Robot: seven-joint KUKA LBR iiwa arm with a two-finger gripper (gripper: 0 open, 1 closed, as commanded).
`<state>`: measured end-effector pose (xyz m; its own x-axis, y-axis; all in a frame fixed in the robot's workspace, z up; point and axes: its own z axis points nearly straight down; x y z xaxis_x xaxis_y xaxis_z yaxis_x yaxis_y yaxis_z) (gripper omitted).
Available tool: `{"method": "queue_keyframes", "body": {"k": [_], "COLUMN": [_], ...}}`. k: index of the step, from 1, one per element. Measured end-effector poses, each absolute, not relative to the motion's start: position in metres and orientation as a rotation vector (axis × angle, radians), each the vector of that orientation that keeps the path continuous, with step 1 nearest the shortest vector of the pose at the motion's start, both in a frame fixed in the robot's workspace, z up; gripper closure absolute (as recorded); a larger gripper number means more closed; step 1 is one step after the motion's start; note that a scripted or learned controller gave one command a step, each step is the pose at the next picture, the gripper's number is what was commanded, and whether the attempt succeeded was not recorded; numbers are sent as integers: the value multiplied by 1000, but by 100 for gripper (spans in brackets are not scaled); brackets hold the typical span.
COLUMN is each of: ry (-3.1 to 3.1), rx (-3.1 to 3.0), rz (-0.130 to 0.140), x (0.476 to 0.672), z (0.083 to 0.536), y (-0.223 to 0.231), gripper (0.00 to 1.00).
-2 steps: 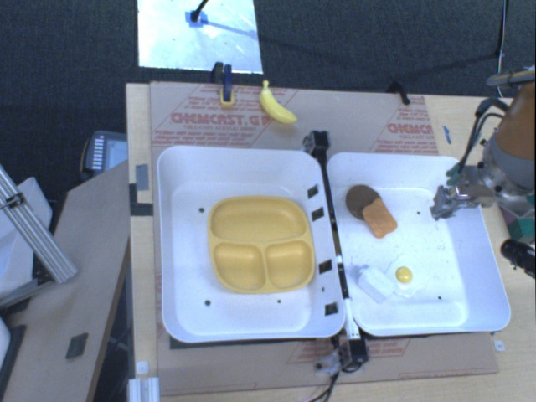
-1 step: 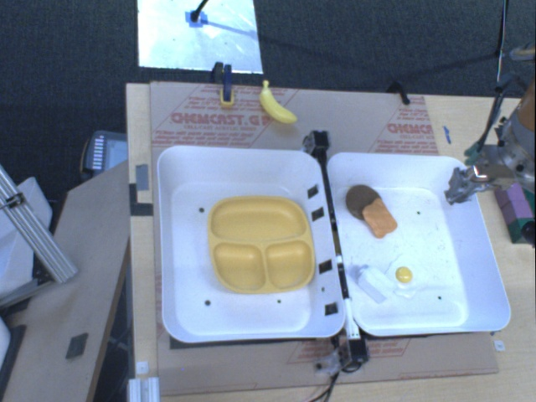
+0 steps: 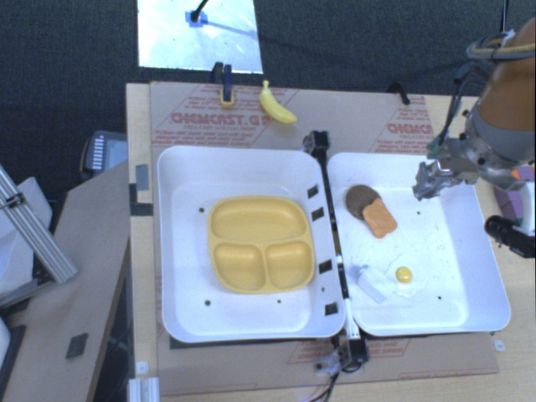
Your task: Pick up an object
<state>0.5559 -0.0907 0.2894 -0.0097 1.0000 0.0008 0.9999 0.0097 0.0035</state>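
The right bin (image 3: 469,308) holds a brown round piece (image 3: 360,198) with an orange slab (image 3: 380,219) lying against its lower right side. Nearer the front lie a fried-egg toy (image 3: 404,276) with a yellow yolk and a small pale block (image 3: 372,285). My gripper (image 3: 428,182) hangs over the bin's back right part, to the right of the brown piece and apart from it. I see nothing between its fingers.
The left bin (image 3: 180,224) holds a yellow three-compartment tray (image 3: 255,243). A yellow banana (image 3: 276,105) and a yellow-and-black clamp (image 3: 226,86) lie on the board behind the bins. A black divider with clips (image 3: 328,224) runs between the bins.
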Motion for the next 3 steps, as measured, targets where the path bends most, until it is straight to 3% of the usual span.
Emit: {"method": "queue_keyframes", "body": {"k": [2,3], "ry": [2233,2231], "rx": [2211,2210], "rz": [2,5], "x": [569,588], "z": [265,265], "y": [19,70], "gripper": [100,100]}}
